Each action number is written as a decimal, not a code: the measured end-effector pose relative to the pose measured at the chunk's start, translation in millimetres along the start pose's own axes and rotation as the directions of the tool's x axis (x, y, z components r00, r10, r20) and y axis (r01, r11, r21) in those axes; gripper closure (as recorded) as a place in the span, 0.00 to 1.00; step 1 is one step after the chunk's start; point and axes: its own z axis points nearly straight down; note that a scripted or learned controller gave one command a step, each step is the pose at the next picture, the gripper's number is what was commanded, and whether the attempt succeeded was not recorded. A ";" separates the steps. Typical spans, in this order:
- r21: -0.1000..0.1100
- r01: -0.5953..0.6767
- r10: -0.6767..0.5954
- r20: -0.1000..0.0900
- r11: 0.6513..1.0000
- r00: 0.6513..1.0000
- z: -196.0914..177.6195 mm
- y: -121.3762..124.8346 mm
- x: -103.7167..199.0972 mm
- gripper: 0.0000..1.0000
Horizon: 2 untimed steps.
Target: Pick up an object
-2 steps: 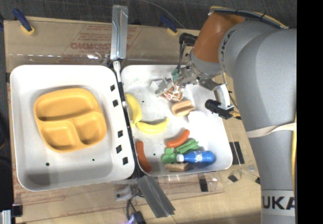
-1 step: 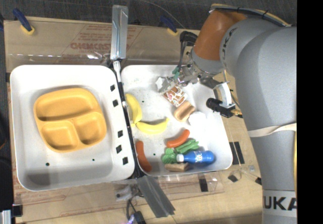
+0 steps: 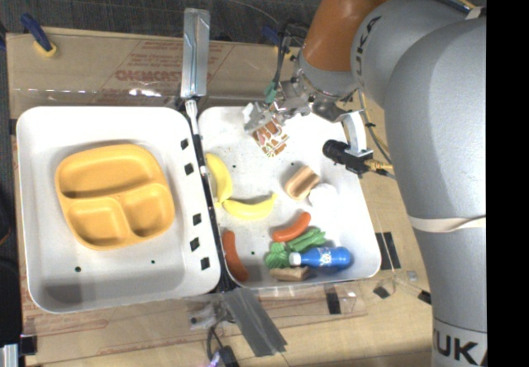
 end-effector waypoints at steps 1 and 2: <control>-0.001 -0.055 0.055 0.003 0.998 0.998 -96.1 -9.8 -44.6 1.00; 0.013 -0.215 0.215 -0.001 0.977 0.977 -60.0 -71.9 -3.5 1.00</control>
